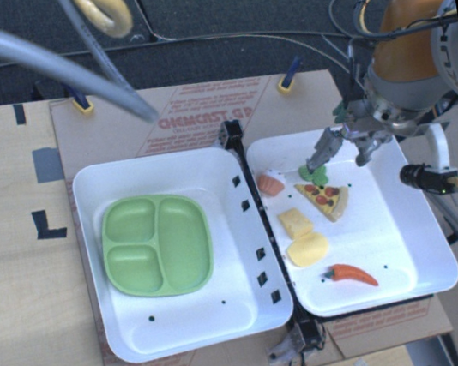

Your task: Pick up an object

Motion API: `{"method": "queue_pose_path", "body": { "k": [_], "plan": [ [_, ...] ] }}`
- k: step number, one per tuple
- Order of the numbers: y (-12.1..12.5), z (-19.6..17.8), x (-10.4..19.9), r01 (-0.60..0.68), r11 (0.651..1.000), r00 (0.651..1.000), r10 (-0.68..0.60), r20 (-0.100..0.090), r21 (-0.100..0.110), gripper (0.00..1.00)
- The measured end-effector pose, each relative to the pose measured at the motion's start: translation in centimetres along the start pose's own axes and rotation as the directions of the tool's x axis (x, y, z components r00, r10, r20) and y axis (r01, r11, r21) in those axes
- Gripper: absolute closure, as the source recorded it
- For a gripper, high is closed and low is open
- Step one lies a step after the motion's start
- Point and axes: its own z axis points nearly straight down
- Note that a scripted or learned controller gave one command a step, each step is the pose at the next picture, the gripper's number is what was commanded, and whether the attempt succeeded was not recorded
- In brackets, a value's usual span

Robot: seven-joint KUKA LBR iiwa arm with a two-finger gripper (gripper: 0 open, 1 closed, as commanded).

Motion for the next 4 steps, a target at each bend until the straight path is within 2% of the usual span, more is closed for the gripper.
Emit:
{"method": "queue_pose_path", "body": {
  "k": [1, 3, 4],
  "plan": [
    [0.2, -0.7, 0.0, 0.003, 1.000, 1.000, -0.003, 0.002, -0.012, 0.00],
    [-1.0, 11.8, -0.2, 0.002, 1.000, 1.000, -0.002, 0.002, -0.006, 0.00],
    [-0.7, 15.6, -0.4, 0.001, 1.000, 1.000, -0.001, 0.006, -0.021, 0.00]
  ]
}}
